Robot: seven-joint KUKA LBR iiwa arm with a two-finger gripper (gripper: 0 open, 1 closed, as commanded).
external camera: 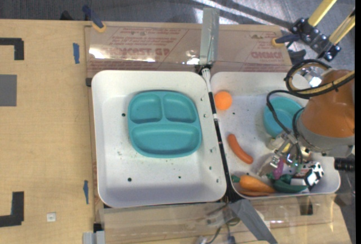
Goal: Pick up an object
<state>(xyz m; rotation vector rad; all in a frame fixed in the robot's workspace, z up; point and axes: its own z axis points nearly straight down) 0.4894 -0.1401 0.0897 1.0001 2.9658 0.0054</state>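
Observation:
My gripper (277, 160) hangs low over the front of the right bin (248, 124), under the orange wrist band. A small pink-purple object (279, 169) sits right at its tip; whether it is held cannot be made out. Just below lies a carrot (255, 183) with a green top (287, 185). An orange sausage-shaped piece (240, 149) lies to the gripper's left. An orange ball (223, 100) rests near the bin's back left corner. A teal bowl (280, 116) stands behind the gripper, partly hidden by the arm. A black-and-white object (313, 175) lies at the front right.
The left bin (107, 141) bears a teal divided plate (164, 123) in its middle. A ridge (214, 136) separates the two bins. Black cables (296, 76) loop above the arm at the right. Cardboard and yellow struts stand behind the bins.

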